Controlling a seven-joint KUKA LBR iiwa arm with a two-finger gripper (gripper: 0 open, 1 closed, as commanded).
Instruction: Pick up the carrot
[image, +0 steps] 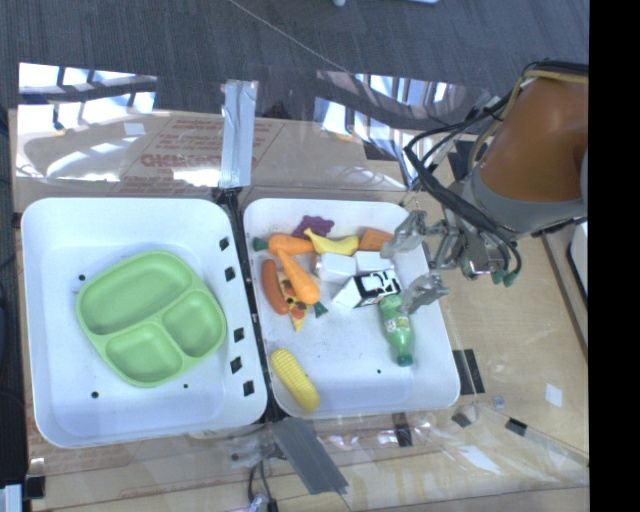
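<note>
Two orange carrots lie in the right bin (430, 385): one carrot (300, 276) slants down toward the middle, and a second carrot (288, 243) lies across the bin's top left. My gripper (416, 262) hovers over the bin's right side, to the right of both carrots and apart from them. Its fingers (408, 232) stand open with nothing between them. A green bottle (396, 327) lies just below the gripper.
A green divided plate (150, 318) sits in the left bin (50, 400). The right bin also holds a hot dog (272, 287), a yellow banana (332, 243), a corn cob (295, 379), a purple piece (318, 225), white blocks (336, 266) and a black-and-white box (376, 284).
</note>
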